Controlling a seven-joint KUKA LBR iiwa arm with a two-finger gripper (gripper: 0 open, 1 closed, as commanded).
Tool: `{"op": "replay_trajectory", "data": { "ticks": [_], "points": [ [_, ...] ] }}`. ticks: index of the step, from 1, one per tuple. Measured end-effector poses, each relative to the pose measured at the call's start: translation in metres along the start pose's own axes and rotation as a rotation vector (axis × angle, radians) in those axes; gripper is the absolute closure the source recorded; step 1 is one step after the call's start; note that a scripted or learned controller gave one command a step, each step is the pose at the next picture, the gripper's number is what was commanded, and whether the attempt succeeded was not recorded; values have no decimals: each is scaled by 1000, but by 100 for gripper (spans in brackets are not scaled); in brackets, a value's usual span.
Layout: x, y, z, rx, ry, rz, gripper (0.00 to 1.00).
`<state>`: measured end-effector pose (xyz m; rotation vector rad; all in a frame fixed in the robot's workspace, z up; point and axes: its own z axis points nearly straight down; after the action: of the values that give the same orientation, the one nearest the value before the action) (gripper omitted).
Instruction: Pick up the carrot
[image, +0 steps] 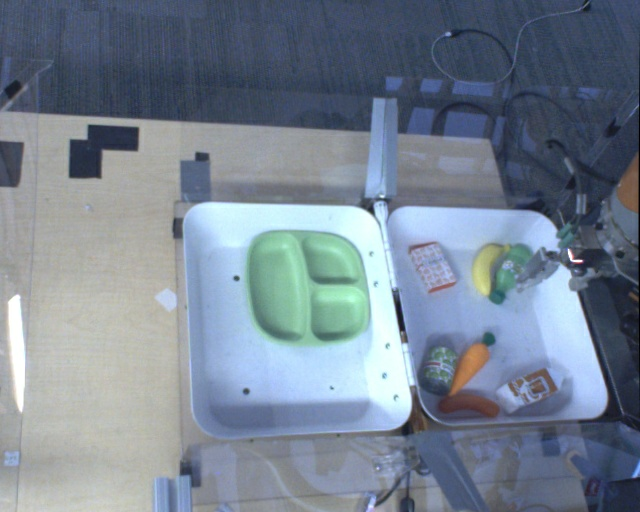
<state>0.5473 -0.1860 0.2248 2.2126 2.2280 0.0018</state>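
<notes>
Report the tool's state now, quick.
Tool: cannot be told; it sits near the banana, away from the carrot.

- You see the arm (622, 215) come in from the right edge of the camera view, with just its last stretch in frame.
- Behind the end effector, at the very edge, you can catch a sliver of the orange band (630, 190).
- Between that band and the end effector sits the grey wrist block (605, 245), with cables looping above it.
- The end effector (538, 268) points leftward from the wrist, tilted slightly downward.
- Its fingers read as a pale, narrow tip; you cannot make out from this angle whether they stand apart or together.
</notes>
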Motion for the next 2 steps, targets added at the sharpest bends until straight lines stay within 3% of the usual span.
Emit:
{"op": "replay_trajectory", "data": {
  "ticks": [1, 2],
  "points": [
    [45, -41, 135, -13, -2, 48, 0],
    [90, -28, 135, -15, -1, 55, 0]
  ]
}}
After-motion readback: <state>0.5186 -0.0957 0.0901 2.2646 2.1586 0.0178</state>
